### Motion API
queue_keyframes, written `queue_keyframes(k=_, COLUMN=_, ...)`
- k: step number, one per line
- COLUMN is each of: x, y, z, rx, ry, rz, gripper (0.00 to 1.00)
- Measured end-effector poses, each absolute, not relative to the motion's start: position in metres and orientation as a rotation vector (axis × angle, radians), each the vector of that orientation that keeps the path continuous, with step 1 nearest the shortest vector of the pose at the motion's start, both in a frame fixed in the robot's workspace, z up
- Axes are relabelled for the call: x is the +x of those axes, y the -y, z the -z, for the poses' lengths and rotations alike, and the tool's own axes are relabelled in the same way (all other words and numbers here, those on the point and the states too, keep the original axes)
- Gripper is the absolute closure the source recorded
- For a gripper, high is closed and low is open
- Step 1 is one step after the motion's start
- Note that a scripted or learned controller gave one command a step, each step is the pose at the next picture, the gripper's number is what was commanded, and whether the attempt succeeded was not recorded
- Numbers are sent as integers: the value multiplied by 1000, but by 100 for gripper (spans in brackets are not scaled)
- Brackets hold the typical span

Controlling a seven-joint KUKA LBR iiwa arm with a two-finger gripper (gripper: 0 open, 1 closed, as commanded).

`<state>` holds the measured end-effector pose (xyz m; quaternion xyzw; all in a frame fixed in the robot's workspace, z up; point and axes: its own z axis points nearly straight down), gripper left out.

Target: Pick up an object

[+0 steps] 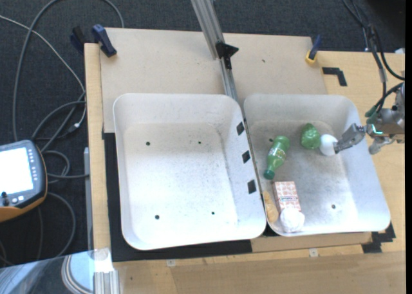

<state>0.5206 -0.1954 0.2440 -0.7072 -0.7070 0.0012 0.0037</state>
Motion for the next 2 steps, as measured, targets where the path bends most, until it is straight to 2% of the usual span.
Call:
queue_keyframes(k=1, x=521, y=195, z=-246, rx=-2218, ry=2220, rz=0, gripper=0)
queue_keyframes(k=2, x=518, y=187, z=-200, rx=-2216, ry=2217, rz=-3, gripper=0)
